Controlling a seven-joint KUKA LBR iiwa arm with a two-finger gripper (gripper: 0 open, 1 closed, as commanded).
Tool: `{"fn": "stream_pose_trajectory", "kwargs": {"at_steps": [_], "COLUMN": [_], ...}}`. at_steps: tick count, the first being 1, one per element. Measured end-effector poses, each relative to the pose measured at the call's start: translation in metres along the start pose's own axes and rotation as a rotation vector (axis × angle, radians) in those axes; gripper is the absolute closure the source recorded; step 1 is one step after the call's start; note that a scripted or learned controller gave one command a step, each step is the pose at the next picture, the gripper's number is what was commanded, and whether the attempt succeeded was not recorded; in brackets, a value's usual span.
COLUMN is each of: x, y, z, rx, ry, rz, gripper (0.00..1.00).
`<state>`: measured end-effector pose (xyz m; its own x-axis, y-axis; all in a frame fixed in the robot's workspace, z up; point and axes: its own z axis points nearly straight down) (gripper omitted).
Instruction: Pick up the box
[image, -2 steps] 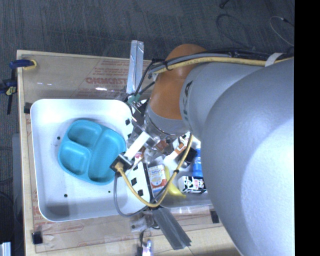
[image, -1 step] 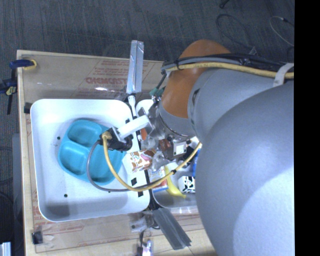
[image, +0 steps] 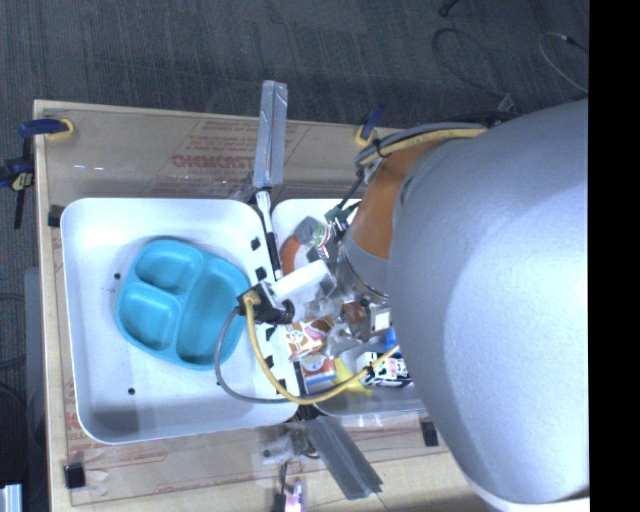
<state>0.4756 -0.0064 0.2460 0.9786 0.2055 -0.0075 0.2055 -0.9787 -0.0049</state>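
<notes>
Camera view, slanted down over a bench (image: 150, 135) with two white bins side by side.

Item: left bin (image: 90, 300). Holds a blue divided tray (image: 180, 300) lying flat near its middle, its long axis running from upper left to lower right.

Item: right bin (image: 300, 215). Largely covered by the grey arm (image: 500, 300), which enters from the right; an orange band (image: 375, 215) shows above the wrist. Clutter lies in the visible strip of this bin, under and just left of the wrist.

Item: gripper (image: 335, 320). Sits low over the clutter in the right bin, near the wall shared with the left bin. Its state cannot be told; wrist hardware and cables hide it. A yellow cable (image: 255, 360) loops from the wrist across the shared wall into the left bin.

Item: box (image: 308, 340), tentative identification. A small printed carton with orange and white faces, lying among the clutter in the right bin, just beside or partly under the tool. Its long axis cannot be read with confidence. A blue-and-white packet (image: 318, 372) lies just below it, toward the bin's near edge.

Governing relation: the box appears to lie slightly toward the left-bin side of the tool, close in, so any correction is judged to be a short shift rather than a reach. Whether anything is held cannot be told.
</notes>
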Motion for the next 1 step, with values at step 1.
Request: {"fn": "stream_pose_trajectory", "kwargs": {"at_steps": [1], "x": [0.0096], "y": [-0.0447], "z": [-0.0339], "rx": [-0.003], "ry": [0.004], "rz": [-0.003], "gripper": [1.00]}}
